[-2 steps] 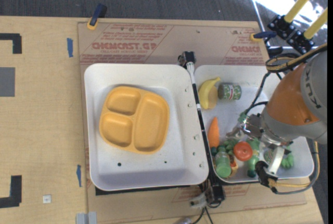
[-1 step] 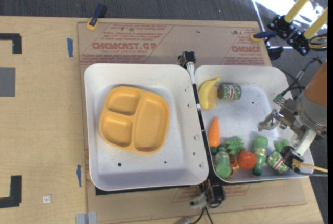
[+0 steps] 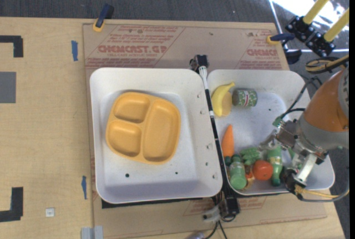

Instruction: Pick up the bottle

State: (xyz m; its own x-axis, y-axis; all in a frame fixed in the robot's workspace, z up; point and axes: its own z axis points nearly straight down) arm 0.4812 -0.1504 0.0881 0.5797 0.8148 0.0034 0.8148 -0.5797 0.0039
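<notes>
A green bottle [image 3: 237, 173] lies at the front of the right bin [image 3: 266, 103], beside a red tomato [image 3: 262, 170]. More green items [image 3: 250, 153] are piled just behind them. My gripper [image 3: 280, 159] is low over the right side of this pile, right of the tomato, with a green piece [image 3: 275, 156] against it. The wrist hides where the gripper meets the pile.
An orange carrot [image 3: 228, 141] lies by the divider, with a banana [image 3: 222, 99] and a small green-labelled can [image 3: 244, 97] at the back of the right bin. The left bin [image 3: 105, 121] holds a yellow divided plate [image 3: 143, 126]. Cables trail from the wrist at the right.
</notes>
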